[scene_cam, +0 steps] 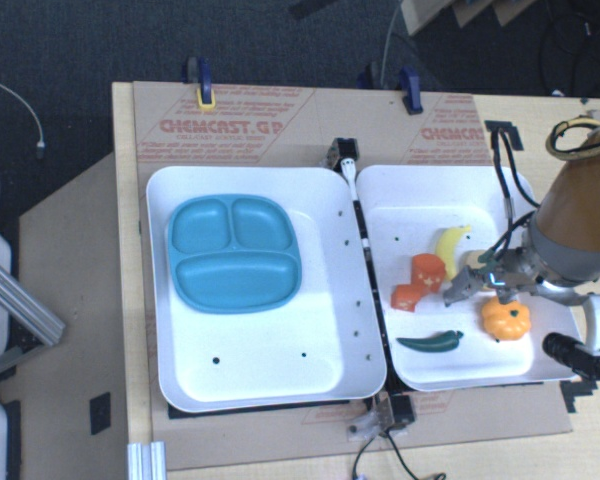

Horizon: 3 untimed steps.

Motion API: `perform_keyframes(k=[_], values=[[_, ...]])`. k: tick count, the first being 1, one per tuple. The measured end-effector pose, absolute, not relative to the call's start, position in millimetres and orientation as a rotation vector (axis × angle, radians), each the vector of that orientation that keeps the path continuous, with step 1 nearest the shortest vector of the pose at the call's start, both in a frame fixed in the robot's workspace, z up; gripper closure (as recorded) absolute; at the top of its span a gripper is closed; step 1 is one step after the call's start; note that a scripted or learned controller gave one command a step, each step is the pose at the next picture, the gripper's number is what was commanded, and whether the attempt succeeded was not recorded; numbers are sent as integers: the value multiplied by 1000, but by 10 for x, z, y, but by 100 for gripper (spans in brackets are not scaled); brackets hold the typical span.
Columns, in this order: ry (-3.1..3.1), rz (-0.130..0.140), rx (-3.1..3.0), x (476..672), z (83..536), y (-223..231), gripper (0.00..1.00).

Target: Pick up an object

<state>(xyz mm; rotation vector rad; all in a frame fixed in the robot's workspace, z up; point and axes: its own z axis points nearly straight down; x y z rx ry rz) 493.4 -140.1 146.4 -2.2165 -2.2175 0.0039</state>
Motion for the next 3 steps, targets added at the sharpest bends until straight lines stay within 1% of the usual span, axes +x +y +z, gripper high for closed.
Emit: perform_keyframes(k=[1,2,3], values=[[-2216,5,-2217,5015,941,-1432,0],[-2218,2,-2218,5011,837,-1426,0],[-2221,0,-2222,5017,949,-1429,100]])
